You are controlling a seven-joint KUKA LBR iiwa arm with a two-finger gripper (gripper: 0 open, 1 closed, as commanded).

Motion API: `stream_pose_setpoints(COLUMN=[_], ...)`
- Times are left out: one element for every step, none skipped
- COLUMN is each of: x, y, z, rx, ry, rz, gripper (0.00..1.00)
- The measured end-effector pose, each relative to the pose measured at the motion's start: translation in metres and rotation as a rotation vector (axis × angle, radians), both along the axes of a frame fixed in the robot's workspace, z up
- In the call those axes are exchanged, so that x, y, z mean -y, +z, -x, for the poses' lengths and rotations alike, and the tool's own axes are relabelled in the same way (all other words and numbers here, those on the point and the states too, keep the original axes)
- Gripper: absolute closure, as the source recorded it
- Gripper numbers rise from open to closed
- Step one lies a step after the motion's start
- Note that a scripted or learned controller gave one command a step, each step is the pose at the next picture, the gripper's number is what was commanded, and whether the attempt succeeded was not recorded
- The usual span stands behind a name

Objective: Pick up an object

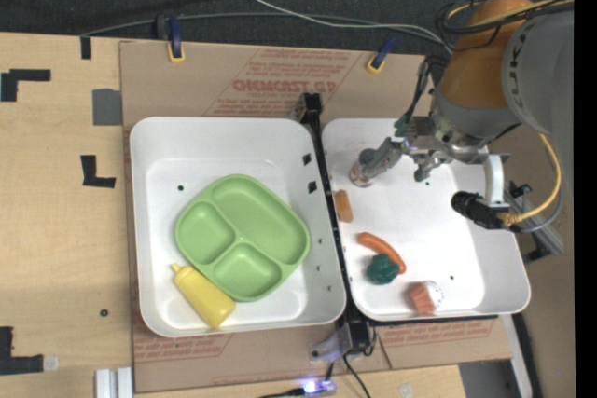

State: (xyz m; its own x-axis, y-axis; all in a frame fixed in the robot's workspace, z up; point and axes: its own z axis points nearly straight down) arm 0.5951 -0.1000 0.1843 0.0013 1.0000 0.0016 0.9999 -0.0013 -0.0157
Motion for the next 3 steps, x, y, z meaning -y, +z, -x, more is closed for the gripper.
stream_pose_setpoints(x=[0.0, -0.005, 0.002], y=[0.008, -0.048, -0.098], z=[-0.003, 0.008, 0.007], rx=[0.014, 0.009, 0.022], ry=[0.003, 0.003, -0.004], rz=[0.001, 0.002, 0.015], gripper=[0.0, 0.0, 0.0])
